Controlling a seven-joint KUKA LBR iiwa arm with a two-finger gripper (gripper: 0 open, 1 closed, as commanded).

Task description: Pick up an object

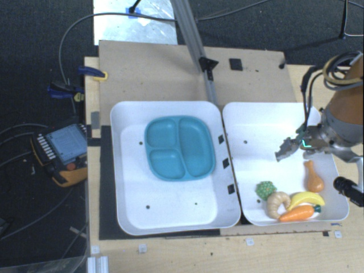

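Toy foods lie in the near right corner of the right bin (250,124): a green broccoli (264,189), a beige ginger-like piece (277,203), an orange carrot (297,213), a yellow banana (307,198) and a brown drumstick (313,177). My gripper (288,148) hangs over the right bin's middle, up and left of the drumstick, with nothing seen in it. The arm's wrist (341,115) comes in from the right edge.
The left bin (131,124) holds a blue divided plate (180,147). A grey pole (190,30) slants across the bench behind the bins. Clamps and a small device (63,147) sit off the bench on the left.
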